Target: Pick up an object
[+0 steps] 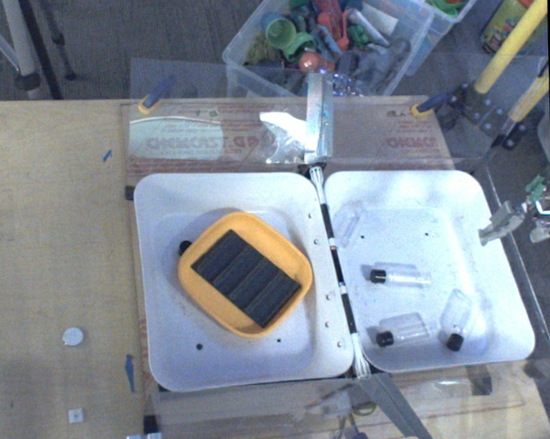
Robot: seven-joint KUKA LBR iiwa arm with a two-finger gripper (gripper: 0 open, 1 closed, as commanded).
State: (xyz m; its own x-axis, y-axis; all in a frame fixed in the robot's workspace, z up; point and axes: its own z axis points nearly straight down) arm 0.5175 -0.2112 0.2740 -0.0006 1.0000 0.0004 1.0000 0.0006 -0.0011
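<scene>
Bins side by side on bench [59, 222]. Left bin [159, 263]: yellow tray [198, 293] with dark insert. Right bin [464, 207]: three clear vials with black caps [396, 276]. Hand [509, 217] at right bin's far edge; grip state cannot be told.

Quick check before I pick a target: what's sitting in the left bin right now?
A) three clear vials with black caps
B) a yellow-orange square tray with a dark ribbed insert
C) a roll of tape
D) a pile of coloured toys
B: the left bin holds the yellow-orange square tray with its dark ribbed insert, lying turned at an angle; the clear black-capped vials lie in the right bin.
</scene>
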